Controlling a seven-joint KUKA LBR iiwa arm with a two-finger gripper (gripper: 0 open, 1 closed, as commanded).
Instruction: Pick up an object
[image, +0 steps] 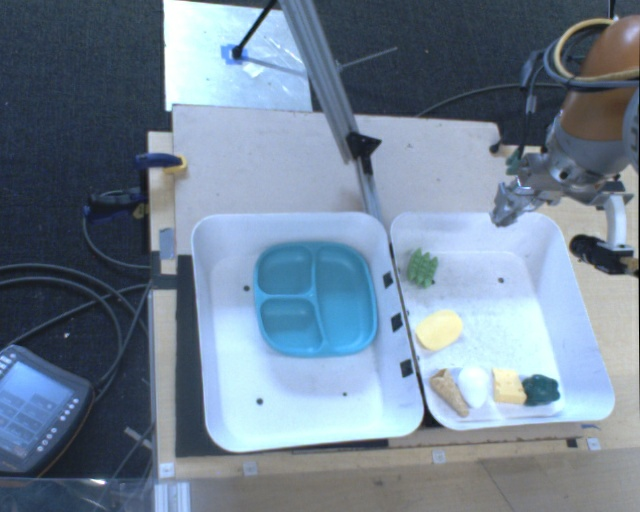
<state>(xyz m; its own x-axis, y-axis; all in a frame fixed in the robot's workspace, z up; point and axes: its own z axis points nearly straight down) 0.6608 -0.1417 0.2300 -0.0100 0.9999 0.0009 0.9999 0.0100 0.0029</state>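
Note:
My gripper (506, 212) hangs over the far rim of the right bin (575, 300), well above the objects. A green knobbly piece (422, 267) lies near that bin's far left corner. A yellow rounded piece (439, 329) sits by the left wall. Along the near wall lie a tan cone (449, 390), a white egg shape (473, 385), a yellow block (508, 386) and a dark green piece (541, 389). Nothing shows between the gripper's fingers.
The left bin (225, 380) holds a teal divided plate (315, 298). A metal pole (330, 90) slants across the board behind the bins. Cables and a handheld pendant (35, 405) lie on the floor to the left. A clamp (160, 160) grips the board's left edge.

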